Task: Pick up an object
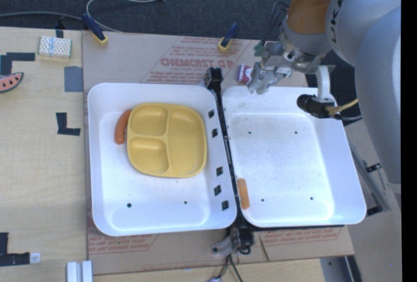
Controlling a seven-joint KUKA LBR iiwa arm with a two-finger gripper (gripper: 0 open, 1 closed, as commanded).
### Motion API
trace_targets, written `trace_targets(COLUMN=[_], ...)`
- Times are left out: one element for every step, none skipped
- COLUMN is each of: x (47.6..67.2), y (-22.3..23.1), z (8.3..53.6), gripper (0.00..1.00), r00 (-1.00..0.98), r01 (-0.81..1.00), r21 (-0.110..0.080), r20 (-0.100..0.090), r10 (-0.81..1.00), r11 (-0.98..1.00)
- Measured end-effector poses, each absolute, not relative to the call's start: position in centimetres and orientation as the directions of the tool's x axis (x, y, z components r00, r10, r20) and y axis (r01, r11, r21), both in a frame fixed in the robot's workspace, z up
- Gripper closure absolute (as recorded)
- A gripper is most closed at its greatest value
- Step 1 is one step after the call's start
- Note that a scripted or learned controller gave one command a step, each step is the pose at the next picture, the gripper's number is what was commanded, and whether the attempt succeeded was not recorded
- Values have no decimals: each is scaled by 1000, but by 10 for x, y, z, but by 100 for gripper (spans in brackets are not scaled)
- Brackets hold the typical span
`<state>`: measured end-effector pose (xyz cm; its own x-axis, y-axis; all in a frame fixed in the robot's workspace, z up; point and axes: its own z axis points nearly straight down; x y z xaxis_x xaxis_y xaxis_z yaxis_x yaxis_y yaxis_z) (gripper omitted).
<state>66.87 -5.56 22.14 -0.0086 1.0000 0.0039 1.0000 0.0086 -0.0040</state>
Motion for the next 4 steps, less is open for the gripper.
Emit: trace_targets(x=[669, 669, 669, 669], y=[-56, -55, -55, -54], z=[221, 231, 231, 240], gripper=[0, 100, 0, 100], r00=[-9, -9, -10, -11], r01=[1000, 1000, 1000, 1000], r21=[-4, -4, -4, -5], r20=[3, 5, 5, 7], r10=[1000, 1000, 1000, 1000], r11=[9, 9, 10, 11])
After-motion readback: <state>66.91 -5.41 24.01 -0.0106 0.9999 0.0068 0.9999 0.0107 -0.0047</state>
